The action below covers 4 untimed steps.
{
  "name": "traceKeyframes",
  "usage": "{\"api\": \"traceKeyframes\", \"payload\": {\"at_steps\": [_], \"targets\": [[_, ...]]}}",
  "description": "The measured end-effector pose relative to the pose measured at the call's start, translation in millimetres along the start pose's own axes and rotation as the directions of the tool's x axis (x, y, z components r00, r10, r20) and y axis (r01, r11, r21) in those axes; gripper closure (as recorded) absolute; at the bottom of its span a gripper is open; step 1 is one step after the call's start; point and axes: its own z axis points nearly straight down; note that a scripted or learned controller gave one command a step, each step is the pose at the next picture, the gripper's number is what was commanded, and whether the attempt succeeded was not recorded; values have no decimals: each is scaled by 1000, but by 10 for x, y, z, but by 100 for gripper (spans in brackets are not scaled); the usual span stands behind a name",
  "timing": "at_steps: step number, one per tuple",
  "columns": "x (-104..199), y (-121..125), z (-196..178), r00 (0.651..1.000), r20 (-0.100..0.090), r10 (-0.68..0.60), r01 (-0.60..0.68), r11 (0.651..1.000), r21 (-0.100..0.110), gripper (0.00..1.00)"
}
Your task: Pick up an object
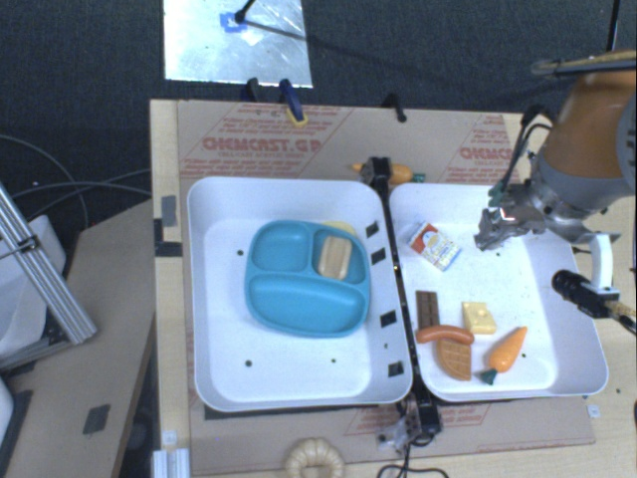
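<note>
My gripper [491, 235] hangs over the upper part of the right bin [557, 297], just right of a small red-and-white carton [434, 246]; nothing shows between its fingers. Lower in that bin lie a brown chocolate bar [427, 309], a yellow cheese wedge [479, 318], a red sausage [445, 335], a tan waffle-like piece [456, 358] and an orange carrot [506, 351]. The left bin [224, 267] holds a blue divided plate [299, 287] with a tan bread piece [333, 258] in its upper right compartment.
A black divider [393, 277] with clips runs between the bins. The grey arm with its orange band [592, 118] comes in from the right, with a white and black fitting [592, 282] over the right bin's edge. A foil sheet [236, 26] lies beyond the bench.
</note>
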Motion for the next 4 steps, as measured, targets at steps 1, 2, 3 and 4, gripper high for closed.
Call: {"api": "traceKeyframes", "payload": {"at_steps": [1, 2, 3, 4], "targets": [[390, 211, 60, 1000, 0, -1, 1, 1000, -1, 100], [859, 308, 30, 1000, 0, -2, 2, 1000, 0, 100], [904, 441, -91, 1000, -1, -1, 1, 1000, 1, 100], [904, 440, -92, 1000, 0, -1, 1, 1000, 1, 100]]}}
